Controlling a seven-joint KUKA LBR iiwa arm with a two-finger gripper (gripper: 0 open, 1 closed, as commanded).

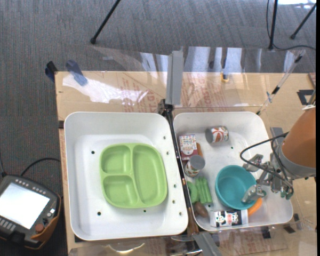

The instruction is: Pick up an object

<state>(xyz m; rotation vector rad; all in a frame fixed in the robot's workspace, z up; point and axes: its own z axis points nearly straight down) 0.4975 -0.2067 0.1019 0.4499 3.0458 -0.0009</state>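
Where the jaws (254, 192) meet the teal bowl (233, 185) rim, I cannot tell their state.

Tablet pendant (20, 209) on floor; tripod legs (108, 16) beyond bench.

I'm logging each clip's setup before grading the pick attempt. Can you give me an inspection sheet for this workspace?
Surface: bench bearing a left bin and a right bin, side by side.
Job's things: in the right bin, a teal bowl, a small can on its side, a printed carton, a round tin, green pieces and a black-and-white pack.
Clutter: a green divided tray in the left bin; crumpled clear plastic on the bench.
Grippers: gripper at the teal bowl's right rim; grasp not clear.
Cables: black cable looping by the wrist.
Surroundings: teach pendant on the carpet; stand legs behind.
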